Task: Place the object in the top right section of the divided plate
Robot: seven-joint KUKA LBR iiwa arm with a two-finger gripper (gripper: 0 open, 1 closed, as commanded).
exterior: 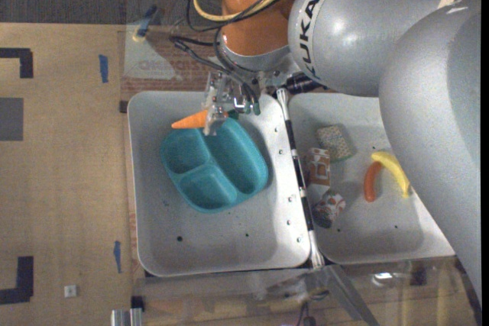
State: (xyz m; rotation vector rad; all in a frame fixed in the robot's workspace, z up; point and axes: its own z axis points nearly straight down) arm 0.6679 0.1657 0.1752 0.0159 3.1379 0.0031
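I see the gripper [213, 121] over the plate's [215, 164] far edge in the left bin [153, 233], jaws clamped on the carrot [190, 121], which sticks out leftward.

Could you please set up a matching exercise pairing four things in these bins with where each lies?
Things:
1. orange carrot
2. teal divided plate
3. yellow banana
4. green sponge

Places:
A. right bin, far right, beside an orange sausage-shaped item
B. middle of the left bin
C. at the plate's upper rim, by the gripper
D. right bin, upper left part

Pairs: 1-C, 2-B, 3-A, 4-D
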